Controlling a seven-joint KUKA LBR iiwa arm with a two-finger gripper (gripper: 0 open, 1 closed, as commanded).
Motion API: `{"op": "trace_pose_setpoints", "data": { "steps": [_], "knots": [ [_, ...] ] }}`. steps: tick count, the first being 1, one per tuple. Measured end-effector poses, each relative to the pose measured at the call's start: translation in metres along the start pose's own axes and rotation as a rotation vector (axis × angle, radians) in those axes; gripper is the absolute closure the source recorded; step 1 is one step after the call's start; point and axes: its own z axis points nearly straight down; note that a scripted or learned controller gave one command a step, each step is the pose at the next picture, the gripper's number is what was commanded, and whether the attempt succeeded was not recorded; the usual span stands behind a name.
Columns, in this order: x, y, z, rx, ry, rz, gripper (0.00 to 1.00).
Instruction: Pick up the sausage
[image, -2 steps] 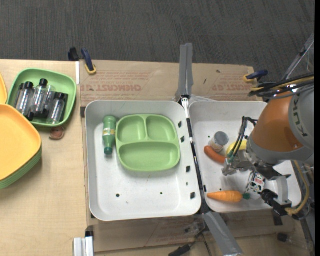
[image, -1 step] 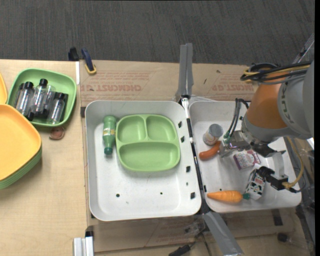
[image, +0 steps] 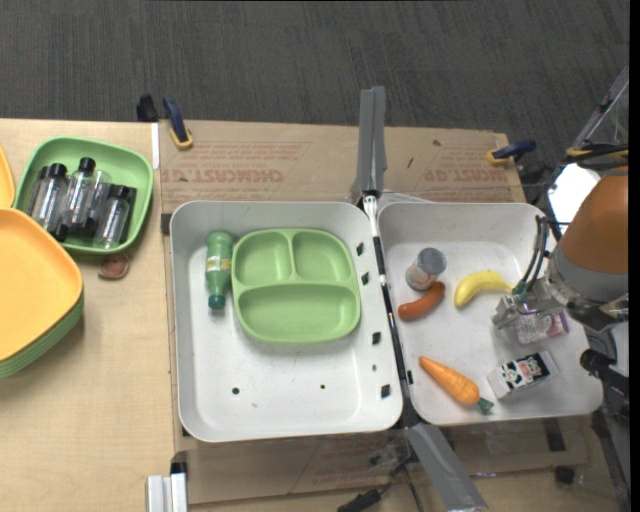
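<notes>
Two bins: the left bin (image: 200, 400) and the right bin (image: 560, 400) sit side by side on the bench, touching along the middle.
Sausage: the sausage (image: 421, 302) lies in the right bin near its left wall, tilted, just below the can (image: 428, 267) and apart from the gripper.
Banana: the banana (image: 483, 287) lies right of the sausage, between it and the gripper.
Carrot: the carrot (image: 453, 382) lies lower in the right bin, pointing toward its lower right.
Carton: a small carton (image: 523, 372) lies just right of the carrot.
Gripper: the gripper (image: 530, 318) hangs low over the right side of the right bin; I cannot tell how it is set.
Left bin: holds a green tray (image: 296, 284) with three compartments and a green bottle (image: 218, 268) just beside the tray's left edge.
</notes>
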Motion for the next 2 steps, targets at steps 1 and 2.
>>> {"op": "trace_pose_setpoints", "data": {
  "steps": [1, 2],
  "knots": [
    [-0.021, -0.060, 0.000, 0.001, 0.001, 0.114, 1.00],
    [-0.032, 0.019, 0.000, -0.001, 0.002, 0.235, 1.00]
  ]
}}
